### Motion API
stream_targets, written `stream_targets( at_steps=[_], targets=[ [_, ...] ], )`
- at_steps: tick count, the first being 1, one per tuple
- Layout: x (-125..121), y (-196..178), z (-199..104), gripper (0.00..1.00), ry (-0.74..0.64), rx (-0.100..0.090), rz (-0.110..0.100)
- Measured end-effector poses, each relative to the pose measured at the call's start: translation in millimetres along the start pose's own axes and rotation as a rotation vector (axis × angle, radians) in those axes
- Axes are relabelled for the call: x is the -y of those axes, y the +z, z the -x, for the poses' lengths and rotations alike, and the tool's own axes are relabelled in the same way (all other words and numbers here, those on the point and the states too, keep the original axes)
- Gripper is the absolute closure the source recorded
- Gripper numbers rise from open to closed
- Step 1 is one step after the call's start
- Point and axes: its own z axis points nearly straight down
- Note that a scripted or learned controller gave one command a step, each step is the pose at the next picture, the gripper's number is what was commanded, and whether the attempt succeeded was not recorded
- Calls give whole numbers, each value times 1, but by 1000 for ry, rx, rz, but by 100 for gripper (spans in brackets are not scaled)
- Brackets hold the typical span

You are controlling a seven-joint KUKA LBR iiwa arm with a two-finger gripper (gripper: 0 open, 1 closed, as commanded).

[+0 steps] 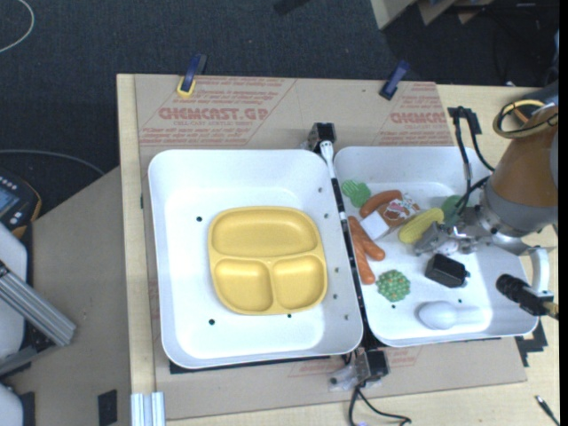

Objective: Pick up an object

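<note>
Camera view, looking down on the counter (266,105): two shallow white bins sit side by side, the left bin (177,264) holding a yellow divided plate (266,259) and the right bin (497,318) crowded with small toy foods. The grey arm (524,180), orange-banded above the wrist, reaches in from the right, its gripper (446,234) low over the middle of the right bin, just beside a yellow corn-like piece (420,224) and right above a black block (446,271). Whether the fingers stand wide or narrow cannot be told from this slant; the metal at the tip blurs into the clutter around it.

Nothing is visibly held. Every candidate lies on the bin floor: a sausage (382,203) and a green leaf piece (357,191) toward the far side, two orange carrots (364,245) along the near-left wall, a green broccoli-like piece (393,284) below them, and a white oval object (437,314) near the front edge.

By appearances the pick is at the approach or closing stage, with the corn piece or the black block the likeliest target. Securing a grip and lifting clear of the bin are left to do.
</note>
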Motion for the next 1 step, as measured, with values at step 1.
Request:
stream_targets(
  at_steps=[1],
  targets=[
    [-1, -13, 0, 100, 1, 2, 6]
  ],
)
